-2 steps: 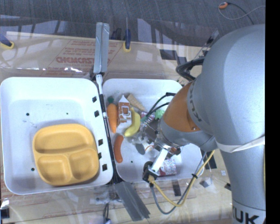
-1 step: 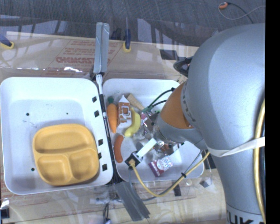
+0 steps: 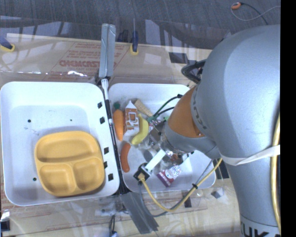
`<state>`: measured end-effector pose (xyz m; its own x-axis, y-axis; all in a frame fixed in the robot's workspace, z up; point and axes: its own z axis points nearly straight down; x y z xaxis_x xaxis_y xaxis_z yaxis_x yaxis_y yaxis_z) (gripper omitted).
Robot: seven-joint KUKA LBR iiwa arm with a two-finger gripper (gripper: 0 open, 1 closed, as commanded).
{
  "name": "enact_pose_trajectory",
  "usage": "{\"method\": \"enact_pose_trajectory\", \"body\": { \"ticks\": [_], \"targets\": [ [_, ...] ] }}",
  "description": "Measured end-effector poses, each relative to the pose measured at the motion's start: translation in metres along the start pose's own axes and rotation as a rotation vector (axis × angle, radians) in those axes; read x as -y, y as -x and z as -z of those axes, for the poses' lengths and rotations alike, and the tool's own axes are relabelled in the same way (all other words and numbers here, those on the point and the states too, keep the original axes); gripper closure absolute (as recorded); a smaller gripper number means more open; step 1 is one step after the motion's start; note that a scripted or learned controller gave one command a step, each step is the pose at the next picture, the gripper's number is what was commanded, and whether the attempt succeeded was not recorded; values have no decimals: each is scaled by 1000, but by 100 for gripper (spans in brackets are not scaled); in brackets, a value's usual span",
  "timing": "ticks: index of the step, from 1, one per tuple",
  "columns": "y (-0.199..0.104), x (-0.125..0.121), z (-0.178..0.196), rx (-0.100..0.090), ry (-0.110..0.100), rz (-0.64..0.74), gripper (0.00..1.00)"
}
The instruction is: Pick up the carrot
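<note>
Carrot [image 3: 118,124] lies lengthwise along left wall of right bin [image 3: 153,89], near frame centre. Reddish sausage [image 3: 125,157] just below it. Small carton [image 3: 131,118] and banana [image 3: 140,131] just right of carrot. Gripper [image 3: 157,141] over bin middle, beside banana, apart from carrot; how far open, cannot tell; no hold visible. Purple packet [image 3: 167,175] toward bin's lower edge. Yellow compartment tray [image 3: 69,164] in left bin [image 3: 19,98].
</note>
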<state>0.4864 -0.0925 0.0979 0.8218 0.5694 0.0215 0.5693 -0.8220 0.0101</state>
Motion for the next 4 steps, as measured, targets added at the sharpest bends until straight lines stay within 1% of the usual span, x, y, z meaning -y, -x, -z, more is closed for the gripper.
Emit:
{"method": "enact_pose_trajectory", "body": {
  "ticks": [1, 2, 3, 4],
  "targets": [
    [-46, -1, 92, 24, -16, -39, 0],
    [24, -50, -2, 18, -10, -15, 0],
    [-28, -29, -7, 22, -17, 152, 0],
    [-29, -27, 2, 23, -23, 159, 100]
  ]
}}
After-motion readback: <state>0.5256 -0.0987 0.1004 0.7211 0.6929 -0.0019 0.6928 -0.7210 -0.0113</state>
